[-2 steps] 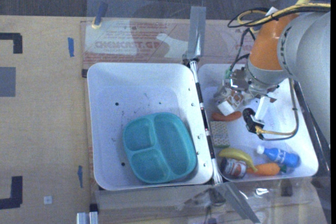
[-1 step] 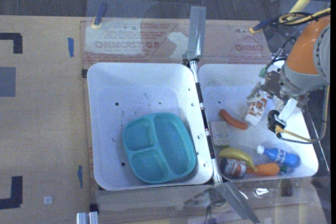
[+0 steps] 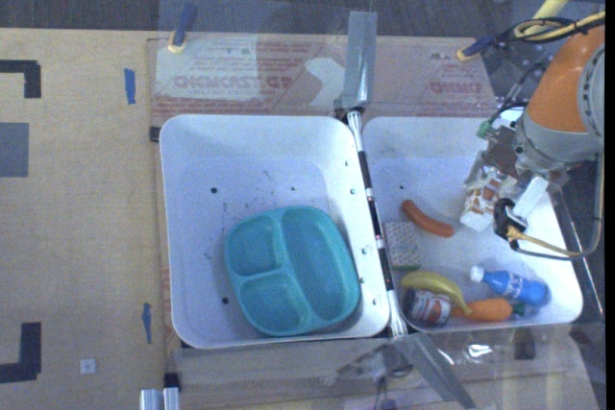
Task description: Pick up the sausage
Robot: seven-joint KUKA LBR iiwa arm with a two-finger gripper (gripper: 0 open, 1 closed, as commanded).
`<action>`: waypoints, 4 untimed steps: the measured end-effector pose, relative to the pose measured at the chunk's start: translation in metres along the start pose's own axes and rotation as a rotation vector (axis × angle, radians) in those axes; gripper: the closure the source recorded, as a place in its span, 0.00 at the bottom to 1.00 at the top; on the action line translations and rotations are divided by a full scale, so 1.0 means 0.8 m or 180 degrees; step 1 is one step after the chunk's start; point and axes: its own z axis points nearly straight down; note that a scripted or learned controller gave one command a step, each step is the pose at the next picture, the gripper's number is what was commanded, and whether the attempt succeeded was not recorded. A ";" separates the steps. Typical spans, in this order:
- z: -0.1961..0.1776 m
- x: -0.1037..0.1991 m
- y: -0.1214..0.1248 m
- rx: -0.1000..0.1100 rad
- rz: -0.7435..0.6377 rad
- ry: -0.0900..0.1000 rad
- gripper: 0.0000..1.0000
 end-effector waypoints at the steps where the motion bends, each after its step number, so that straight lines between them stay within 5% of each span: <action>1: -0.004 0.043 -0.027 0.0022 0.0549 0.0004 1.00; 2: -0.054 0.080 -0.072 0.0025 0.0816 0.0003 1.00; 3: -0.090 0.184 -0.076 0.0014 0.1139 0.0002 1.00; 4: -0.156 0.112 -0.093 0.0021 0.0212 0.0003 1.00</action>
